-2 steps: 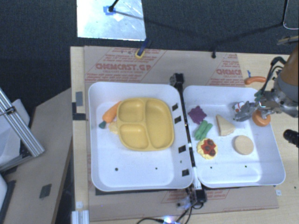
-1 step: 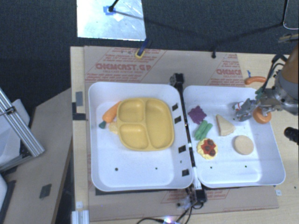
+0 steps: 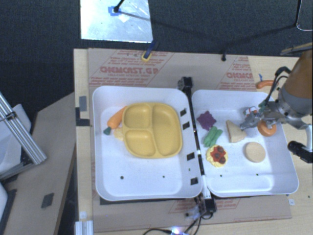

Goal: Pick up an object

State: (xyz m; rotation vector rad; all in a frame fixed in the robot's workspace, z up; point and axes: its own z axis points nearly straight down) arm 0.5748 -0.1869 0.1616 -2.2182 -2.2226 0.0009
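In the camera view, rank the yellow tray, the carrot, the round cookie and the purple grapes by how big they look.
1. Yellow tray, by far the largest.
2. Carrot, though the tray's edge may hide part of it.
3. Cookie and grapes look about alike; too close to rank.

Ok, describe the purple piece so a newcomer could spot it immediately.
Look in the right bin, at its upper-left area near the central divider. The purple piece lies there, just above the green piece. It is the lone purple, lumpy item.
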